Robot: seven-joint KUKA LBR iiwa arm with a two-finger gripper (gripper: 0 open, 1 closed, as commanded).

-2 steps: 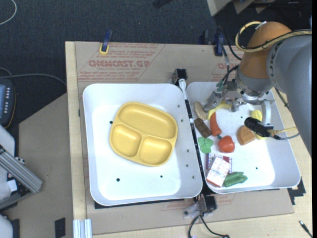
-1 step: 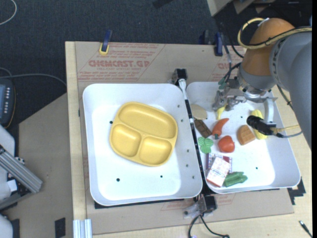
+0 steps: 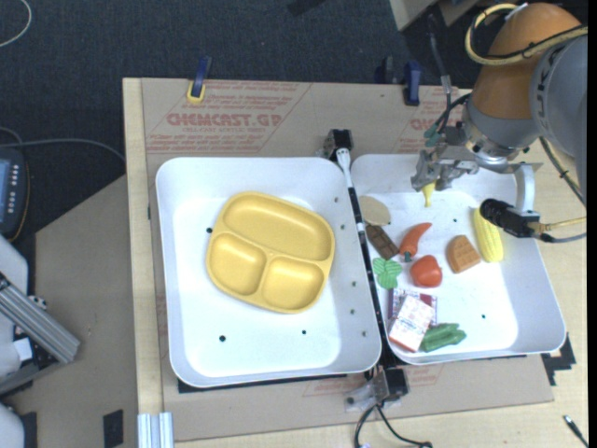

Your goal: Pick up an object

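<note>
The pincer [image 3: 429, 190] hangs over the far side of the right bin [image 3: 536, 329], and a small yellow piece shows at its tip; whether it is clamped on that piece I cannot tell. The nearest pick, a toy corn cob [image 3: 488, 232], lies just right of the pincer. Bright yellow, probably light, stiff, slick plastic; take it across its narrow middle.
</note>
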